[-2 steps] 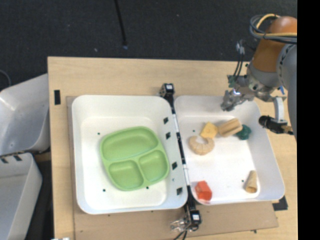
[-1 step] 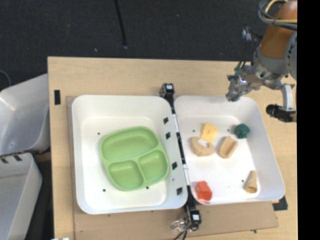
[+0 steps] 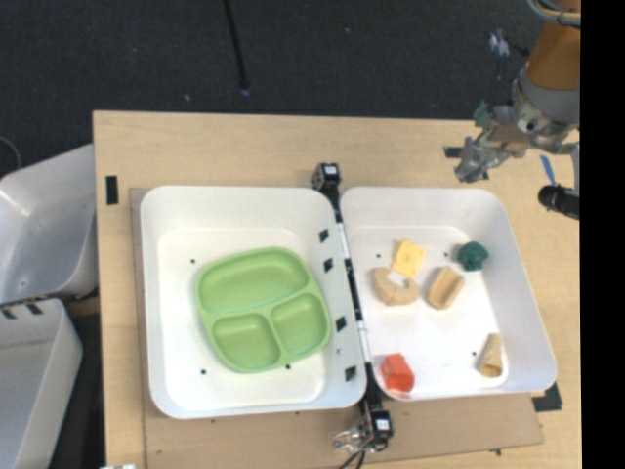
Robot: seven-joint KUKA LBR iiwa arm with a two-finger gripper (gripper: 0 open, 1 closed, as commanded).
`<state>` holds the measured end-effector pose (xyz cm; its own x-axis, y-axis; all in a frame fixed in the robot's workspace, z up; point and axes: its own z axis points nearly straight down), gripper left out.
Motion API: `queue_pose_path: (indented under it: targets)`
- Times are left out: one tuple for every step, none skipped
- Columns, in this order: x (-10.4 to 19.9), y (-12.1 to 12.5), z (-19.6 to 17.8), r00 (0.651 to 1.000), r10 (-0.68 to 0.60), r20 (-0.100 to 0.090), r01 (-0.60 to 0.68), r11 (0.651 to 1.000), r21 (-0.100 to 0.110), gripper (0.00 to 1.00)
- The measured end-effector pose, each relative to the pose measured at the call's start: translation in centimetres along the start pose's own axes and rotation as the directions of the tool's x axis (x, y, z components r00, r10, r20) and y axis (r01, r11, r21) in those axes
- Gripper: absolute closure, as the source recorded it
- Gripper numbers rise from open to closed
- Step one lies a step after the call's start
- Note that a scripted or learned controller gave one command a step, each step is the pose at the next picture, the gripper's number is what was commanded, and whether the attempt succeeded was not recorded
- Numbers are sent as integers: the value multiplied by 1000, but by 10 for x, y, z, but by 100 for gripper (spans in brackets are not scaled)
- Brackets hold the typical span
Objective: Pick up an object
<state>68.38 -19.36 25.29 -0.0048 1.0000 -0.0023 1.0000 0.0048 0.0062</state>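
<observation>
Gripper: gripper [image 3: 476, 164] hangs past the far rim of the right bin, over bare bench; whether it is spread or pressed together, cannot tell.
Arm: grey arm with orange band [image 3: 557, 52] enters at upper right, wrist angled down and leftward.
Right bin: right bin [image 3: 518, 262] holds six small things, all apart from the gripper: yellow block [image 3: 408, 258], dark green ball [image 3: 473, 255], tan ring [image 3: 395, 287], tan cylinder [image 3: 444, 288], tan cone [image 3: 490, 356], red block [image 3: 396, 374] at the near left corner.
Left bin: left bin [image 3: 166, 291] holds a green divided plate [image 3: 262, 308].
Obstructions: nothing lies between gripper and objects.
Writing: none legible.
</observation>
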Motion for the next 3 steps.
queue_pose_path:
  targets:
    - [42,-23,-9,1000,1,-2,-1,1000,5,100]
    - [92,-44,-17,1000,-1,-3,1,1000,5,100]
    - [148,-64,-19,1000,-2,-3,2,1000,6,100]
